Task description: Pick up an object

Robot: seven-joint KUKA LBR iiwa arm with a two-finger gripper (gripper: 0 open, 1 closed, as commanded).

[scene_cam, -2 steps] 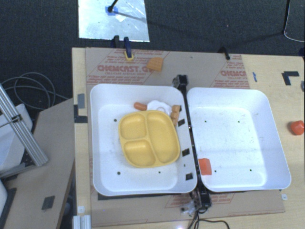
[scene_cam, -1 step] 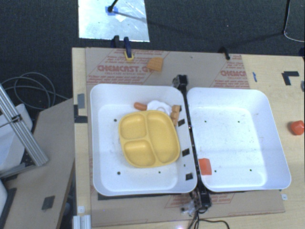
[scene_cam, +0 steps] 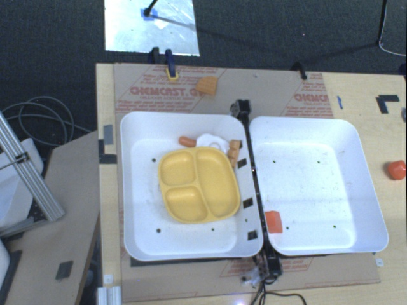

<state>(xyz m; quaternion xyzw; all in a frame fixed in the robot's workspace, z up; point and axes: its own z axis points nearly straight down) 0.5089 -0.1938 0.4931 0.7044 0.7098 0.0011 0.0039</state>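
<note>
Left bin (scene_cam: 137,189): yellow divided plate (scene_cam: 198,185) in centre, small orange piece (scene_cam: 187,142) and white item (scene_cam: 212,142) at far edge. Right bin (scene_cam: 362,189): orange block (scene_cam: 273,221) at near-left corner, isolated, likely easiest pick; descend straight over it, clear of bin wall. Claw state: cannot tell

Dark carpet floor (scene_cam: 51,43) surrounds the tan wooden tabletop (scene_cam: 381,107). A shiny metal sheet (scene_cam: 151,18) lies on the floor beyond the tabletop's far edge. Grey cables (scene_cam: 38,116) loop left of it, near an aluminium frame rail (scene_cam: 28,176).
</note>
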